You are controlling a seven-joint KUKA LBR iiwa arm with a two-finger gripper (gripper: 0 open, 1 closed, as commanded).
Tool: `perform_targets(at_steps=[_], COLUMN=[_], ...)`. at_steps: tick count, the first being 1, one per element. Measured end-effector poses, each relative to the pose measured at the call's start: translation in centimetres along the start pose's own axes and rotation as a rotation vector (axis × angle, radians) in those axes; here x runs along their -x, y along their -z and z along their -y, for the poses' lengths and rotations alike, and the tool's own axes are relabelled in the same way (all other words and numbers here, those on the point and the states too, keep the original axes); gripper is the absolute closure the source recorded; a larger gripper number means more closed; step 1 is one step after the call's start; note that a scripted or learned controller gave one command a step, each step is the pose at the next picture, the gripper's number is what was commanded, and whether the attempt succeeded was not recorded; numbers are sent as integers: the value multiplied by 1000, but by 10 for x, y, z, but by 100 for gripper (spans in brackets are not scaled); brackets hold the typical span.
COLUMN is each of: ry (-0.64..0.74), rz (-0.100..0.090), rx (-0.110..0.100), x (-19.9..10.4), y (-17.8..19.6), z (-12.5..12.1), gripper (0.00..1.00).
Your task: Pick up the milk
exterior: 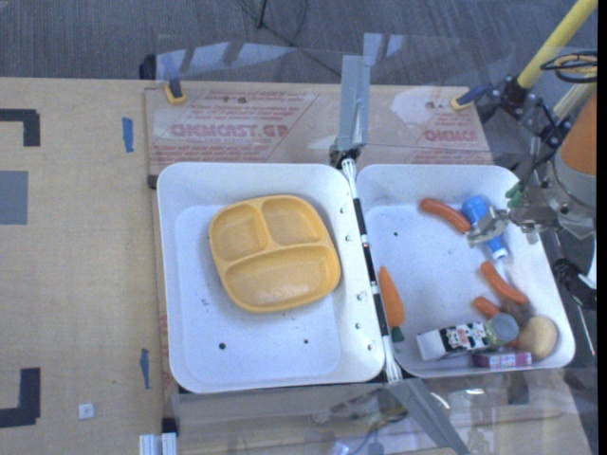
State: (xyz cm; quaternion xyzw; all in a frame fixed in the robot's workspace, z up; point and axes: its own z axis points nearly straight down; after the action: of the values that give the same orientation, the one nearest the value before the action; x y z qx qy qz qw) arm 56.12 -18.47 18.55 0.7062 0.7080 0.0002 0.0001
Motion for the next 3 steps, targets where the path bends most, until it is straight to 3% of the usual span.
perform_targets(at_steps=[1, 2, 3], ry=[391, 485, 779], rz=[2, 0, -1], rx=[4, 1, 0], x=[-78, -122, -134], y=[117, 8, -1], z=[-39, 8, 69], gripper=[0, 0, 0])
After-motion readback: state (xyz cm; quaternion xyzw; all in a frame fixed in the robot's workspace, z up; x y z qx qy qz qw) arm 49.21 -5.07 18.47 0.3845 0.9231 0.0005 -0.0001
